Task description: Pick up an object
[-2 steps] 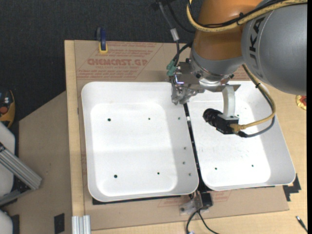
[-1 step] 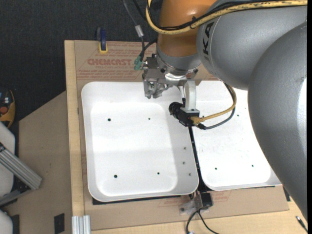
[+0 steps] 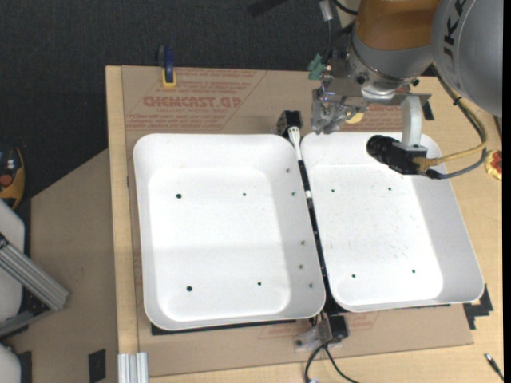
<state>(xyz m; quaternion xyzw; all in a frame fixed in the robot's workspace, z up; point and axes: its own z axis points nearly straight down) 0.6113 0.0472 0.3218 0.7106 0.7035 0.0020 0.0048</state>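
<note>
The gripper (image 3: 331, 118) hangs at about one o'clock in the camera view, over the far rim of the right bin (image 3: 447, 214), close to the seam with the left bin (image 3: 152, 214). Whether it is open or closed I cannot tell, as it is small and blurred. No object to pick up can be made out in either bin on the bench (image 3: 207, 102).

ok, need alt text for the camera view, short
A grey arm with an orange band reaches in from the right, its gripper hanging at the far edge of the right white bin. The left white bin sits beside it on a brown board.
</note>
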